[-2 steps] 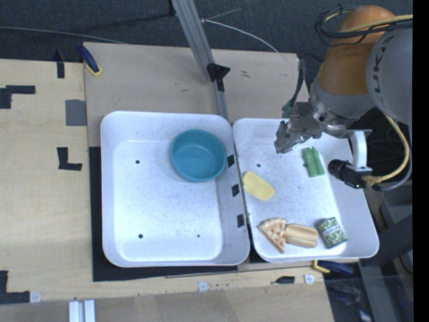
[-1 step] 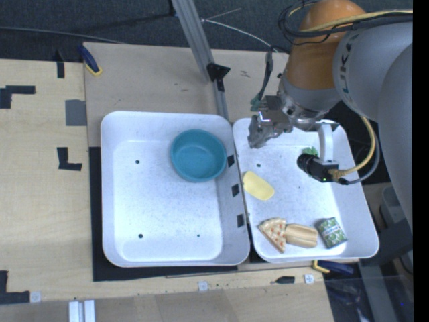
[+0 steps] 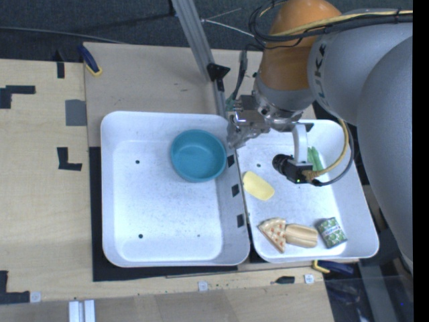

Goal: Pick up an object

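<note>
On the bench, we find two shallow white bins side by side, the left bin (image 3: 127, 247) and the right bin (image 3: 355, 233), their inner walls meeting along a central divide. In the left bin we record a single item: a blue bowl (image 3: 198, 155), upright, sitting in the far right part of that bin, close to the divide.

In the right bin we note four loose items. A yellow piece (image 3: 258, 186) lies near the divide, roughly mid-bin. Toward the near edge lie a pizza slice (image 3: 272, 232) and, touching or just beside it, a tan bread-like piece (image 3: 301, 235). To the right of these sits a small green packet (image 3: 331, 231), tilted. A green object (image 3: 315, 157) shows partly behind the arm's hardware at the far side of this bin; we cannot identify it with confidence.

The grey arm with its orange band (image 3: 295, 19) reaches in from the right, and its gripper (image 3: 239, 131) sits low over the divide at the far end of the bins, just beside the bowl's right rim. We cannot tell how the jaws stand: the wrist body hides them from this angle, and we see no object held. A black cable fitting (image 3: 287, 166) hangs below the wrist over the right bin.
</note>
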### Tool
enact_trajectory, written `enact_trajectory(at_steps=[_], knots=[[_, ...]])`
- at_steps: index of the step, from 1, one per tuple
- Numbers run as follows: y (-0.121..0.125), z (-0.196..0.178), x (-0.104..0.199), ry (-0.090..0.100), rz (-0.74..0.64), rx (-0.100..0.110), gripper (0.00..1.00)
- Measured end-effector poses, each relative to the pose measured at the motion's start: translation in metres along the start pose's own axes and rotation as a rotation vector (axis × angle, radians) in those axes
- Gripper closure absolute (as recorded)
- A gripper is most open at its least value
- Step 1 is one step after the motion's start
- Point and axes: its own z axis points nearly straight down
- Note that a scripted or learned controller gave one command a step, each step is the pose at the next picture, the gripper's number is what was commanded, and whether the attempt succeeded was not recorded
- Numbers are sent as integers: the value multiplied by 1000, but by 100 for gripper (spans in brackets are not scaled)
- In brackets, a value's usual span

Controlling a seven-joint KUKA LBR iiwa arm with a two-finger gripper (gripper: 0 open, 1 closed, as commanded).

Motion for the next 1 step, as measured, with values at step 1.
enact_trajectory(at_steps=[1], knots=[[1,-2,55,0,-1,0,100]])
